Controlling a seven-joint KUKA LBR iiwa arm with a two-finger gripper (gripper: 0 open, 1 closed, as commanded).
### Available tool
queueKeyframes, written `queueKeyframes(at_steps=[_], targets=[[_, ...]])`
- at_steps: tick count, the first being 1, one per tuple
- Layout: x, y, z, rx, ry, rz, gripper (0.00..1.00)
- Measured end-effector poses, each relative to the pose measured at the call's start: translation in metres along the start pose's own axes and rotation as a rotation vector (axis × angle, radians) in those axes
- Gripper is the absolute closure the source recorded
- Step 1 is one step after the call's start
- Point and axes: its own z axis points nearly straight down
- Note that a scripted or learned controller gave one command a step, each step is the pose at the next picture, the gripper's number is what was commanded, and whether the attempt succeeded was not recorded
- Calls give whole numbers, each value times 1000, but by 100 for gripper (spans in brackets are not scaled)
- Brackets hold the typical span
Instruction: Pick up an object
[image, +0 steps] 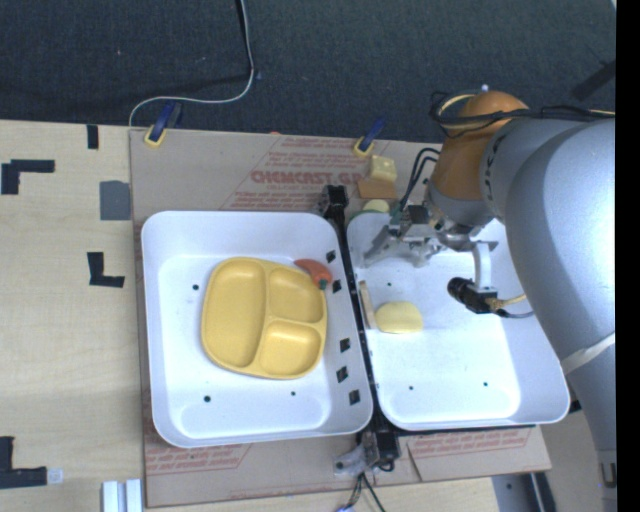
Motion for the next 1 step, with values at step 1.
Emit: queueKeyframes(at_steps=[1], targets=[[12,-17,-1,3,-1,1,0]])
